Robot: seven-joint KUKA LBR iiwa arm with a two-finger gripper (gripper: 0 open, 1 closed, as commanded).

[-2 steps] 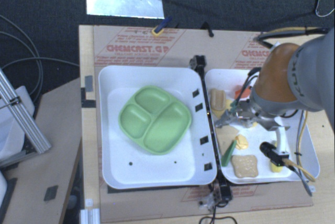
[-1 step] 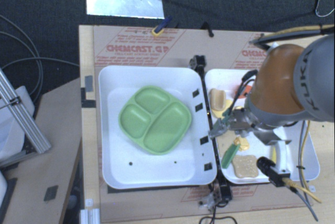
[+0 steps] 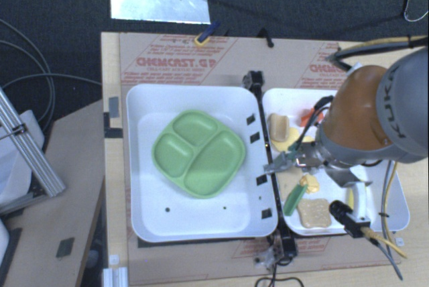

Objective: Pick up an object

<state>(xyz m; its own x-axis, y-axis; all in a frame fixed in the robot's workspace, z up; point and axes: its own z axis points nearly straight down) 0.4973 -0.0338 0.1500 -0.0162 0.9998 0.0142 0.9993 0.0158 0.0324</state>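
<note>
Nearest the front edge of the right shallow white bin (image 3: pixel 401 215) lie a tan slice of toast (image 3: pixel 314 213) and a green pod-shaped toy (image 3: pixel 294 198), its long axis running front-to-back. The gripper (image 3: pixel 285 161) hangs just behind the pod, by the bins' shared wall; whether it is released or clenched I cannot tell. Farther left, a green divided plate (image 3: pixel 199 153) sits mid-bin.
</note>
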